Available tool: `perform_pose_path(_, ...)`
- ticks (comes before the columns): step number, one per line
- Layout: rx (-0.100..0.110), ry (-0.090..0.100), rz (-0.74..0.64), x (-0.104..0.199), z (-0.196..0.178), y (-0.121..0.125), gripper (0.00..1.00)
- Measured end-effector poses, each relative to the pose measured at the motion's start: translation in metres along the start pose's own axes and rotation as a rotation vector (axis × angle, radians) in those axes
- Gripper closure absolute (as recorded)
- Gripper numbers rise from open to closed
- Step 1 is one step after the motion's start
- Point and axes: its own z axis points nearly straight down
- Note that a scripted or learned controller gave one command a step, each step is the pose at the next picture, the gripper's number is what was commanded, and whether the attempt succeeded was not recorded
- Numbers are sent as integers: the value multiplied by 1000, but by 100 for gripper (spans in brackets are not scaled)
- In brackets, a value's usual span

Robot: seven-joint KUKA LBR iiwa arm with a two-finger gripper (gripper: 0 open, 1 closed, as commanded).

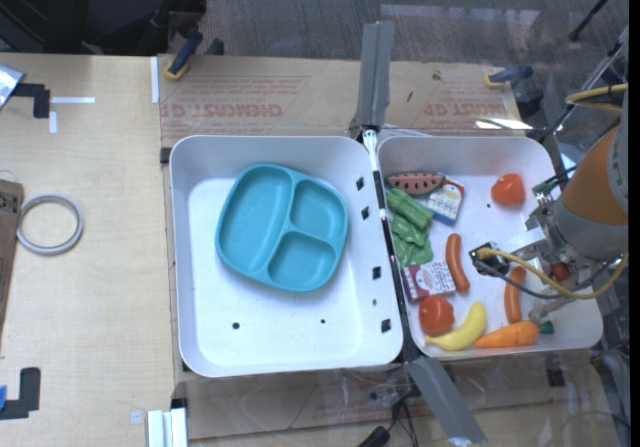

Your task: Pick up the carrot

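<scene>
Carrot (510,335) lies near jaws (state unclear) in rt bin (470,147).

Two white bins: left bin (200,335), right bin (470,147). One blue divided plate (282,227) in the left. Right bin: one carrot (510,335), one banana (460,329), two tomatoes (436,314) (508,189), two sausages (457,262) (514,295), one watermelon slice (415,180), one green pea-pod bunch (408,225), two small packets (445,201) (430,280). One tape roll (44,224) on the desk (90,335).
</scene>
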Motion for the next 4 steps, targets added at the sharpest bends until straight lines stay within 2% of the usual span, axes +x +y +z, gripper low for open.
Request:
perform_pose_path(1,2,-3,0,-1,-8,0,100)
perform_pose_path(2,-1,-1,-5,81,-145,20,100)
perform_pose_path(3,-1,-2,-3,58,-217,42,100)
perform_pose_path(4,-1,-3,-6,124,-205,69,100)
